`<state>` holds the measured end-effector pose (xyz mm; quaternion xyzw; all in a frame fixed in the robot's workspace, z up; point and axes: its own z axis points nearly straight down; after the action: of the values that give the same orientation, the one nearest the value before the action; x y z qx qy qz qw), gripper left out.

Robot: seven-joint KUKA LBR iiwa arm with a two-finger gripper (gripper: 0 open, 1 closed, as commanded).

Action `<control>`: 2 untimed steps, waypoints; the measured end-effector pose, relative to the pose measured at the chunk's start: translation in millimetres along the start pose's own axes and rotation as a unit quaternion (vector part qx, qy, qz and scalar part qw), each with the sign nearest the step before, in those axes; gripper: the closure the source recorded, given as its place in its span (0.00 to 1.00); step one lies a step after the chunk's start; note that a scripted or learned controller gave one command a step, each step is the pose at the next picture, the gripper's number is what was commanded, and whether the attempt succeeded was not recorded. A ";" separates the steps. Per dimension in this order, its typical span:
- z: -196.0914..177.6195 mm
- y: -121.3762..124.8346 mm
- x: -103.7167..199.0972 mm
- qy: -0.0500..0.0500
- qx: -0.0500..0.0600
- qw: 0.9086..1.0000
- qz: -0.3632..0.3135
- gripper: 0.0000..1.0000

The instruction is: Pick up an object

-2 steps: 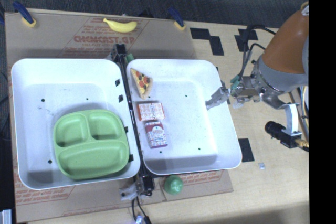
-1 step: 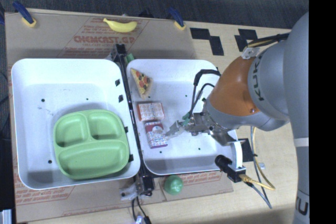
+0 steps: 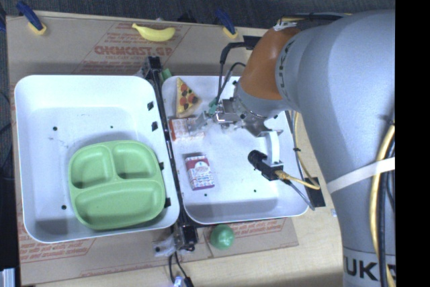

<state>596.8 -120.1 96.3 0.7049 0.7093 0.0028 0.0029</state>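
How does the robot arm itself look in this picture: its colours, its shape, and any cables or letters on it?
The arm is thick and rounded, with smooth grey casing and an orange band above the wrist. The gripper is a small metallic piece with thin dark cables looping near it. A yellow cable runs along the arm, and white letters "UK" mark its base.

I read red print on the cardboard sheet (image 3: 121, 50) behind the bins; it looks like "CHEMCAST GP". White letters "UK" show on the arm's base (image 3: 366, 269). The small red packet (image 3: 199, 171) carries print too small to read.
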 end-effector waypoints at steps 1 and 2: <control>-10.7 0.8 1.9 0.002 0.001 1.000 -0.002 1.00; -120.2 61.8 13.1 0.000 0.002 1.000 0.000 1.00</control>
<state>657.6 -106.5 217.0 0.7049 0.7093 0.0011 0.0018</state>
